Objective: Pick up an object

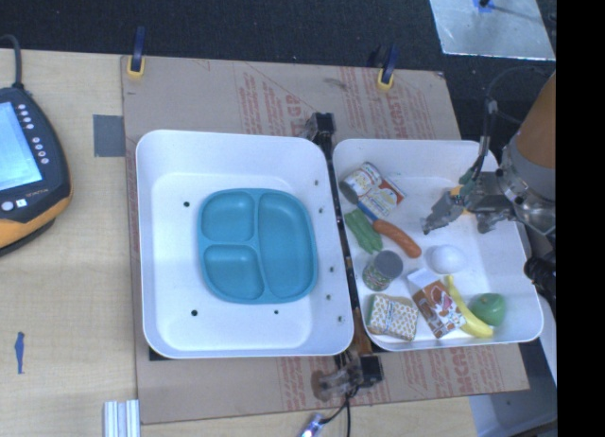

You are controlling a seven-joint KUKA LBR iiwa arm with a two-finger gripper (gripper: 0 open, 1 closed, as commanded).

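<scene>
One egg just below-left of my gripper; fingers spread, holding nothing; carrot farther left, lying diagonal.

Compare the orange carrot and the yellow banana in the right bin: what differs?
The orange carrot lies near the bin's middle, beside a green vegetable; the yellow banana lies near the front edge, beside a green apple. The carrot is straight, the banana curved. Both are elongated and slant the same way.
</scene>
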